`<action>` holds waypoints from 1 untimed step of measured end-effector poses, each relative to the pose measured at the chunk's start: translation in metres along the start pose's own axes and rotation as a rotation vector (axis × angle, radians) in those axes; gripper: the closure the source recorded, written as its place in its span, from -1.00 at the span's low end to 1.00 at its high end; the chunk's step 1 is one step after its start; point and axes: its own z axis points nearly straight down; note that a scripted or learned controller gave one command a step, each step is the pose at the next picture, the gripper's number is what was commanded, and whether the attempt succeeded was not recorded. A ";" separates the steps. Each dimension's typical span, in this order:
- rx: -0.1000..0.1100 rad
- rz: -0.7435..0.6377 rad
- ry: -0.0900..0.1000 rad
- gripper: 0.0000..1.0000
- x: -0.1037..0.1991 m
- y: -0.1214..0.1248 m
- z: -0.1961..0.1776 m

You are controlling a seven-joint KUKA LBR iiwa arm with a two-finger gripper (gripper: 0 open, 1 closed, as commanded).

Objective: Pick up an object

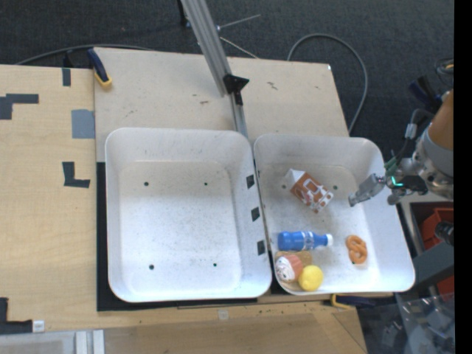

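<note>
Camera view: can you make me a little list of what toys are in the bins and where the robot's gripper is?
right bin: holds all the toys
blue bottle: lying on its side, near the front
yellow ball: front edge, touching a round pink and white toy
orange pretzel toy: right of the bottle
brown and white box: middle, toward the back
left bin: beside the right bin
gripper: at the right bin's right side, holding nothing

I see two matt white plastic bins (181, 142), speckled dark, on a pale wood-grain bench (44, 220); a glossy blue plastic bottle (301, 240); a smooth yellow ball (311, 277); a brushed metal rail (206, 32).
</note>
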 end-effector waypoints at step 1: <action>-0.004 -0.001 -0.001 -1.00 0.000 0.001 -0.002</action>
